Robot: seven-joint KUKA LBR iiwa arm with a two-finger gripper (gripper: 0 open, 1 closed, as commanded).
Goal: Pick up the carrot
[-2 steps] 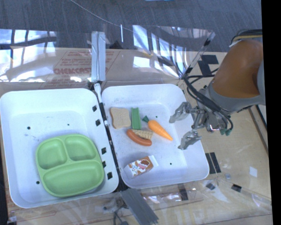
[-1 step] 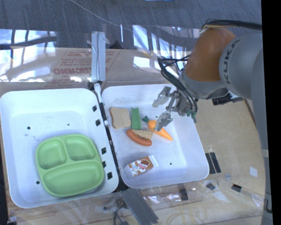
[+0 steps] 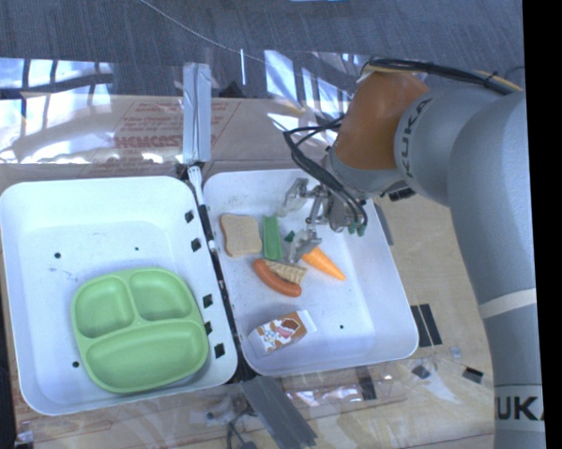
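Partly, the gripper [image 3: 307,238] hides the carrot's [image 3: 324,263] top.

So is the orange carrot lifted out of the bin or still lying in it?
Still lying in it: the orange tapered carrot rests flat on the right white bin's floor, with the gripper just above its thick end.

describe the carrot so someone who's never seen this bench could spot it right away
Look in the right-hand shallow white bin. Near its middle, just below the pincer, lies the small orange cone-shaped carrot, tip pointing lower right. Unlike the rounded reddish-orange sausage beside it, it tapers.
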